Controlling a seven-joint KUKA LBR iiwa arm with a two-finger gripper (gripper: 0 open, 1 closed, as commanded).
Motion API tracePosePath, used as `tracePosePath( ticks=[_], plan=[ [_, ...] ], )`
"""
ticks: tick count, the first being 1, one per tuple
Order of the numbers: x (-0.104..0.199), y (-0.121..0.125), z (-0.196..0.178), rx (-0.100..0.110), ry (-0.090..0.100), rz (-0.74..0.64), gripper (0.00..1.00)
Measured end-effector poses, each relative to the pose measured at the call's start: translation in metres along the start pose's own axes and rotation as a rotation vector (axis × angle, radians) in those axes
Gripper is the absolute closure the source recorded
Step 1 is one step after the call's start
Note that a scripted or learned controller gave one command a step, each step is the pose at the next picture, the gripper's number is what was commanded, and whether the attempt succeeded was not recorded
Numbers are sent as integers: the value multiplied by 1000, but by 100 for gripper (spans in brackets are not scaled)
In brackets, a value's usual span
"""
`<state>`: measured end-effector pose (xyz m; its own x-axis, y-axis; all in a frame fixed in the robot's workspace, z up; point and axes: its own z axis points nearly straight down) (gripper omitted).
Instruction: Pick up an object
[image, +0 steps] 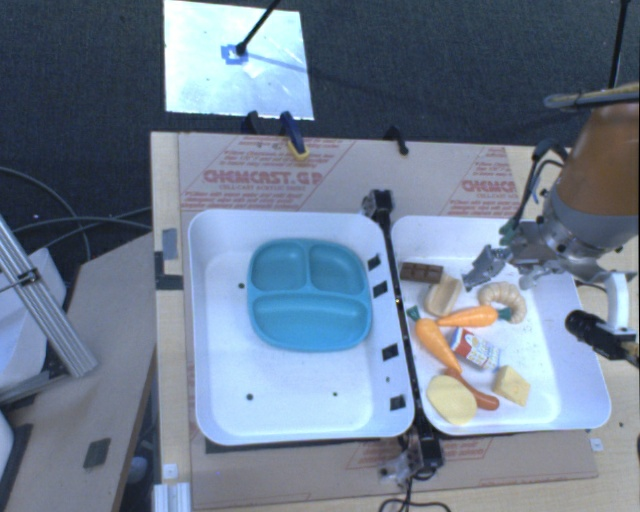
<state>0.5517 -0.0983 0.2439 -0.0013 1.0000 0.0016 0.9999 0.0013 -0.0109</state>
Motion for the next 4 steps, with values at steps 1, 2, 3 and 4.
tracePosePath(
  ticks=[1,2,3,4],
  plan=[
    [0,2,-6,-13,-1,-2,0],
    [1,13,46,-10,-2,0,0],
    [-5,11,91,-8,-1,1,0],
    [-16,15,137,-20,-6,1,0]
  ],
)
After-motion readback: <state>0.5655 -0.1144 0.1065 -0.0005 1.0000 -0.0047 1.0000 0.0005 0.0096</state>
